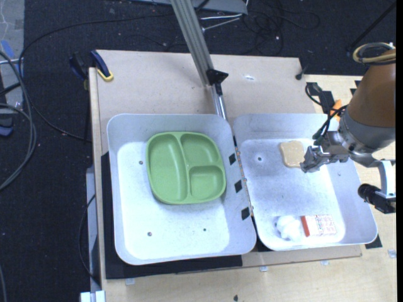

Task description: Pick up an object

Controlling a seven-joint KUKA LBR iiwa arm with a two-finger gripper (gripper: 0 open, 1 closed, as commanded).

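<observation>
In the right bin (352, 200) a tan, flat, bread-like piece (291, 153) lies near the back. My gripper (311, 162) hangs low just to its right, its dark fingers touching or nearly touching that piece's right edge. Near the bin's front lie a white crumpled object (288, 227) and a small red-and-white packet (321, 226), side by side and well apart from the gripper.
The left bin (126, 219) holds a green divided plate (186, 167). A slanted metal pole (195, 36) runs down to the seam between the bins. The arm's grey body (374, 115) hangs over the right bin's right side.
</observation>
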